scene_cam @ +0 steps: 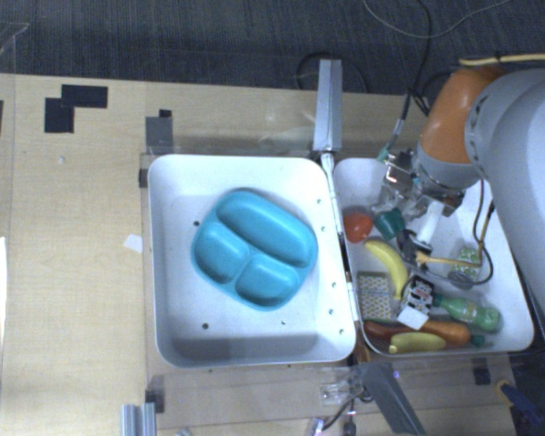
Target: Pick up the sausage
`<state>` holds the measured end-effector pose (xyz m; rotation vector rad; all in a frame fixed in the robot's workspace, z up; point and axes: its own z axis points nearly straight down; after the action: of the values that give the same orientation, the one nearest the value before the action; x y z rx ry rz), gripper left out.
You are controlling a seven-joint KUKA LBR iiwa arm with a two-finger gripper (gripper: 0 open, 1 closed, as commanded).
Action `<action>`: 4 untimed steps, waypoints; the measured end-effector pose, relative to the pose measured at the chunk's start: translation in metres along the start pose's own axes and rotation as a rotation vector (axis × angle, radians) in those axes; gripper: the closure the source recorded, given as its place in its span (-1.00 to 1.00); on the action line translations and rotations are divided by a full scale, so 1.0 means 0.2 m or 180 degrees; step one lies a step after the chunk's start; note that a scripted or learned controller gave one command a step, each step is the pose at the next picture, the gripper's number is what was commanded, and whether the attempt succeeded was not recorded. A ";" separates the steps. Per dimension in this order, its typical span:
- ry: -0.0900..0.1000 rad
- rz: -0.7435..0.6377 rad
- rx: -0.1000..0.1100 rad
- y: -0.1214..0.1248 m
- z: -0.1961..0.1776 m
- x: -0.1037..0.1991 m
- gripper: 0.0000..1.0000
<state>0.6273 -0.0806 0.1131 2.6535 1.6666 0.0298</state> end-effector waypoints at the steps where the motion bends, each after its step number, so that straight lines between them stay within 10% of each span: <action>1: 0.0000 0.0000 -0.0001 0.00 0.00 0.00 -1.00; 2: -0.0021 0.0336 0.0024 -0.14 0.12 -0.09 -1.00; 3: -0.0006 0.0337 0.0007 -0.13 0.05 -0.09 1.00; 4: -0.0037 0.1022 0.0034 -0.21 -0.37 0.07 1.00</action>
<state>0.5935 -0.0489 0.1859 2.8914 1.2233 0.0074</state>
